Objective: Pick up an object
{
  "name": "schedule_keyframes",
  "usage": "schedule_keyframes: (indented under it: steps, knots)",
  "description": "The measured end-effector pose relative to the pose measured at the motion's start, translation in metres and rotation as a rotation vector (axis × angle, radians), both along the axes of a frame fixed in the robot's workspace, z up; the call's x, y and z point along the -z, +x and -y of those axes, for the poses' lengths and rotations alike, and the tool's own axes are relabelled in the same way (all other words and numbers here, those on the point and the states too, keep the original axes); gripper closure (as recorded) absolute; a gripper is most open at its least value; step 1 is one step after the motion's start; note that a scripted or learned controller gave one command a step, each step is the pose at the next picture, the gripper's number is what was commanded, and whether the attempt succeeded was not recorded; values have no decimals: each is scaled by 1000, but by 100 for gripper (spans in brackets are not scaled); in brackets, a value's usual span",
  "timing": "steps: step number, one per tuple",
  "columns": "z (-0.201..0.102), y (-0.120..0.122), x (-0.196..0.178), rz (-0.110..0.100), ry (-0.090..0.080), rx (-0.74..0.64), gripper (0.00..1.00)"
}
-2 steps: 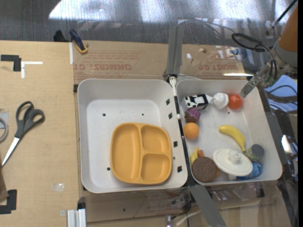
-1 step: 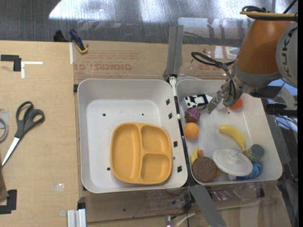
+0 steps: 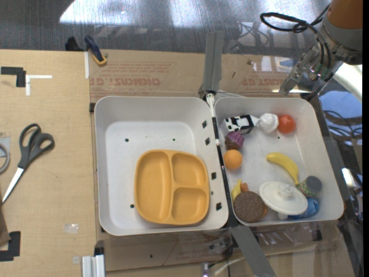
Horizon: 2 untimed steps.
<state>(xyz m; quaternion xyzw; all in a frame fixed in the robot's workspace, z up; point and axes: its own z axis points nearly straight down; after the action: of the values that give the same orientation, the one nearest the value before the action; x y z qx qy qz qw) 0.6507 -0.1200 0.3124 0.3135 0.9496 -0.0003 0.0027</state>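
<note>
Looking down on the bench: two white bins sit side by side. The left bin carries a yellow divided plate, lying flat toward its near half.

Over to the right bin, where all the candidates for picking are. Along the far wall there's a black-and-white toy, a white lump just beside it, and a red ball touching that. Below the toy, a small purple piece, then an orange right by the left wall. A banana curves across the middle. At the near end, a brown round cookie lies against a white lid, with a blue thing peeking from beneath the lid and a grey disc by the right wall.

And the arm: it's up at the top right, orange band in view, gripper hanging above the far right corner of the right bin, clear of everything in it. Nothing is seen between the fingers; how wide they stand, I cannot tell from here.

Out on the bench to the left lie scissors.
</note>
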Motion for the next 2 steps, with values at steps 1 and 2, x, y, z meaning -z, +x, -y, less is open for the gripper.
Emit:
schedule_keyframes:
  steps: [1, 2]
  knots:
    - [56, -5, 169, -3, 1, -37, 100]
    - [-1, -10, 97, 0, 1, 5, 100]
